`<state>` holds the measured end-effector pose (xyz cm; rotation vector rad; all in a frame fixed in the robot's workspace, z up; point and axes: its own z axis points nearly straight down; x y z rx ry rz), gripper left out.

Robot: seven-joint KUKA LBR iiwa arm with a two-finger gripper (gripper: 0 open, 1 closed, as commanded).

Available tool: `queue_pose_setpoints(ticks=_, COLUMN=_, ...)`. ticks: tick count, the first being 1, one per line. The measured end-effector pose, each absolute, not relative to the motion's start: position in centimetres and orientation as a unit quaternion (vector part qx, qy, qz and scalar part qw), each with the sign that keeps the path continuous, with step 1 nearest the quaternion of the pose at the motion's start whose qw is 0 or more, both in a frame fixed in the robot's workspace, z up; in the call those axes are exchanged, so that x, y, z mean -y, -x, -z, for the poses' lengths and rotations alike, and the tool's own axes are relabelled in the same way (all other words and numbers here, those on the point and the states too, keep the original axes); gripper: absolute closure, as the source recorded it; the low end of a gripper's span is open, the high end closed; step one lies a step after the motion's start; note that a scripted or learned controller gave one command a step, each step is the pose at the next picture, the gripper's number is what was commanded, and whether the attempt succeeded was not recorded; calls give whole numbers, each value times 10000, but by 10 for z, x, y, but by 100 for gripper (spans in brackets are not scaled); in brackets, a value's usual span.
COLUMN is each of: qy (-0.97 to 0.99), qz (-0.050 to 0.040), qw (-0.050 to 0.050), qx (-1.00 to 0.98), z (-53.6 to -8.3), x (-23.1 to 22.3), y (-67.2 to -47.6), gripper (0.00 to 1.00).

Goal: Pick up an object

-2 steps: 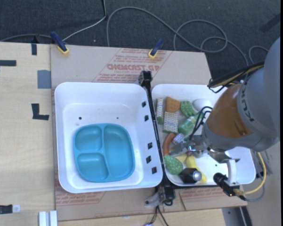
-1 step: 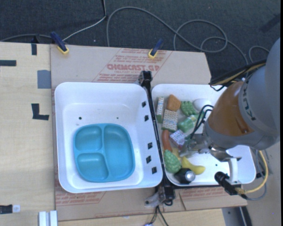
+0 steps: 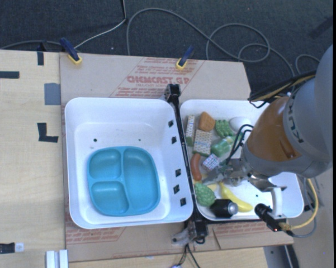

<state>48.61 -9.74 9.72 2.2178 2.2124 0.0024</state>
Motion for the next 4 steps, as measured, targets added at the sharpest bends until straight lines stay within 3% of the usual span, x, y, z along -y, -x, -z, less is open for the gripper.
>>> queue_pose_setpoints(ticks=1, qy=-7067, qz=9, qw=-8, qx=-7075, z=-91, x=95, y=-531, gripper=0)
queue_pose_setpoints(ticks=3, qy=-7063, qz=-1, qw=16, qx=-7079, z=-87, x=110, y=-633, gripper=0)
queue_pose_setpoints(ticks=4, qy=-7068, qz=146, qw=-78, qx=-7073, z=-85, x=103, y=-662, gripper=0)
